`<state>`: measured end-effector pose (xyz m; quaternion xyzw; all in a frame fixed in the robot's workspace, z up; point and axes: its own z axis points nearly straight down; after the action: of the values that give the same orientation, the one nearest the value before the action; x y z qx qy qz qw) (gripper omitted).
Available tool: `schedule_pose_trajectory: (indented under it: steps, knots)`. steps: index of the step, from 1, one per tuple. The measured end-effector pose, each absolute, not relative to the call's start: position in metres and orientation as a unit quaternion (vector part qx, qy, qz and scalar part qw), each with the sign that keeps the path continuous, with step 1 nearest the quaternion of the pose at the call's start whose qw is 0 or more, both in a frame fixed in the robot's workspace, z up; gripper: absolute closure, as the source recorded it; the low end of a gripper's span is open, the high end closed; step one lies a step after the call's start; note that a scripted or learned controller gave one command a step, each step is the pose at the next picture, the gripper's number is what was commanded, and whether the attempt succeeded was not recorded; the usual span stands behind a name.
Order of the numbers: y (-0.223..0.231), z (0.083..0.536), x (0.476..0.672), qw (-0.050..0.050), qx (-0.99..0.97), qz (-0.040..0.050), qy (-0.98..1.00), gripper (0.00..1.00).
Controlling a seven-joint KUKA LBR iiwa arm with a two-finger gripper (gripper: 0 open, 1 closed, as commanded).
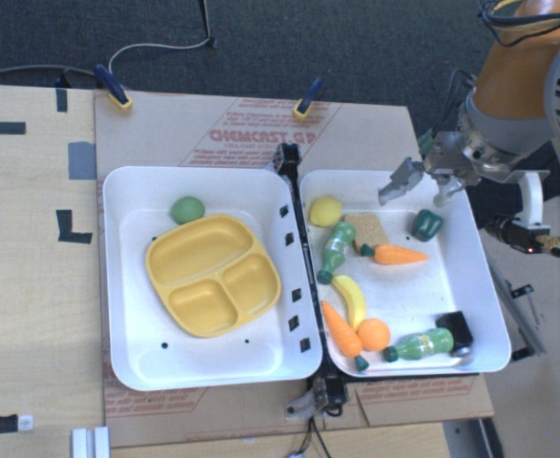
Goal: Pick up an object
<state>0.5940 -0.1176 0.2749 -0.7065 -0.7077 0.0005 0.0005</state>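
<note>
My gripper (421,185) hangs open above the far right part of the right bin (480,284), with nothing between its fingers. Below it lie a green pepper-like toy (426,223), a tan bread slice (364,230) and a small carrot (397,254). Further left in that bin are a yellow lemon (324,210) and a green bottle (336,249). A banana (350,299), a larger carrot (339,327), an orange (374,334), a second green bottle (419,344) and a black block (454,326) sit near the front.
The left bin (127,284) holds a yellow divided tray (213,273) and a green ball (188,209). A black divider (299,256) runs between the bins. Clamps and a cable lie on the cardboard behind.
</note>
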Motion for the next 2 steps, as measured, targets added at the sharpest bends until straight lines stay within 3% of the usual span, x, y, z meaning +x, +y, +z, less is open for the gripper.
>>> schedule_pose_trajectory:
  steps: [1, 2]
  knots:
    - [-0.177, 0.154, 0.621, 0.002, -0.707, 0.0018, -0.707, 0.0]
    - [-0.152, 0.086, 0.609, -0.001, -0.707, -0.0002, -0.707, 0.0]
